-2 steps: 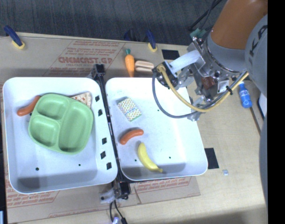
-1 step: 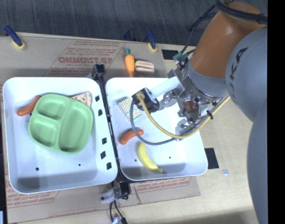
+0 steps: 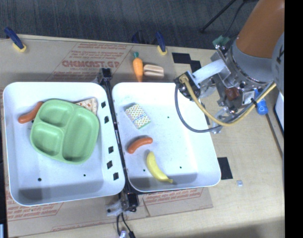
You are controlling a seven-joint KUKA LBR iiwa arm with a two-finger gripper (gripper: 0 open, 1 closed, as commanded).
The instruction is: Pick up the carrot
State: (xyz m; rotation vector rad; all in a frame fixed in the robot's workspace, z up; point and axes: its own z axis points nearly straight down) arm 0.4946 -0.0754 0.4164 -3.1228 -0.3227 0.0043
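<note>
The banana point(image 3: 157, 168) lies nearest the camera, at the front of the right bin point(image 3: 203, 175), with a sausage point(image 3: 140, 144) just behind it and a small patterned packet point(image 3: 137, 115) further back. In the left bin point(image 3: 12, 148) a green divided plate point(image 3: 65, 131) sits over another sausage point(image 3: 27, 115) and a cracker-like slice point(image 3: 89, 104), both poking out from under its rim. What I am after, the carrot point(image 3: 137, 67), is in neither bin: it rests on the counter point(image 3: 250, 182) just behind the right bin's back left corner, near the divider between the bins, with a pale brown bread-like block point(image 3: 153, 71) touching or almost touching its right side. Its long axis runs roughly front to back in the picture, green top pointing away toward the far edge and orange tip pointing toward the bin wall. My claw point(image 3: 229, 100) hangs over the right rim of the right bin, well apart from the carrot, wrapped in yellow cable point(image 3: 191, 114), and from this slant I cannot tell how it is set. I judge the reach has hardly begun: I need to travel left and back across the bin, then close across the carrot's narrow width, and the block beside it may get in the way.
</note>
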